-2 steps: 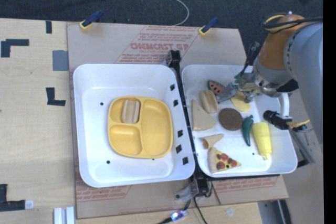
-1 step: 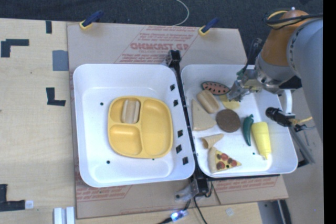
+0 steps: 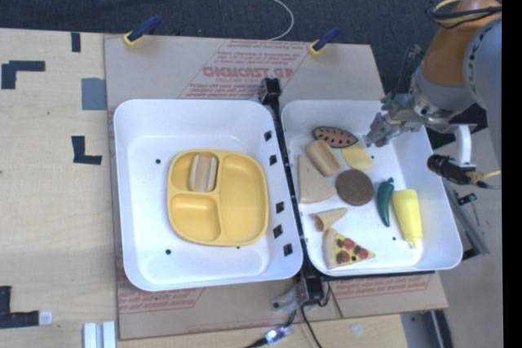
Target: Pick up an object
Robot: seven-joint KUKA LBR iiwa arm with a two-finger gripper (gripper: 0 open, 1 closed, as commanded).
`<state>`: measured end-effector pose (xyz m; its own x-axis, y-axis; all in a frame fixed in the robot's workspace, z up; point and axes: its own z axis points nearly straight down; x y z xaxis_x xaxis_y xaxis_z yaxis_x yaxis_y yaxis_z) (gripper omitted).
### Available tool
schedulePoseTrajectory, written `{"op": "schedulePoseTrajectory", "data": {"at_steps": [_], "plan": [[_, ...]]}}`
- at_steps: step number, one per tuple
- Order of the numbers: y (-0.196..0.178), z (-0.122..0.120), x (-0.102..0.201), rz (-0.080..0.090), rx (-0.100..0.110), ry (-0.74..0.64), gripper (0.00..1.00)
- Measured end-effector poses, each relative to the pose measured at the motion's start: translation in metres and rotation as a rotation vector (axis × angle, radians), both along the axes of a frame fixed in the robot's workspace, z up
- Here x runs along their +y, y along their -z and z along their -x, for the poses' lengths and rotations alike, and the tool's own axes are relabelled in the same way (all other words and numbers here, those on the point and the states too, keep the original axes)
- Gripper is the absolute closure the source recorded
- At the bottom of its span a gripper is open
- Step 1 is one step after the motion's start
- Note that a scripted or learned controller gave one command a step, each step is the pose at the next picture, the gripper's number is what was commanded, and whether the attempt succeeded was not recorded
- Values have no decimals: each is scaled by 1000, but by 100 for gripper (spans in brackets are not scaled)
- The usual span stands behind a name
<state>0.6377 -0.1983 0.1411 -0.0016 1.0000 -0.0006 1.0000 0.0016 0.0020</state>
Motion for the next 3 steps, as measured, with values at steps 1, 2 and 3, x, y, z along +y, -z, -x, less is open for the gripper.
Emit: {"op": "schedulePoseTrajectory", "data": {"at_steps": [1, 2, 3], "plan": [[-45, 3, -5, 1, -1, 0, 100], [-86, 2, -4, 0, -1, 0, 100], [-95, 22, 47, -2, 4, -4, 100]]}}
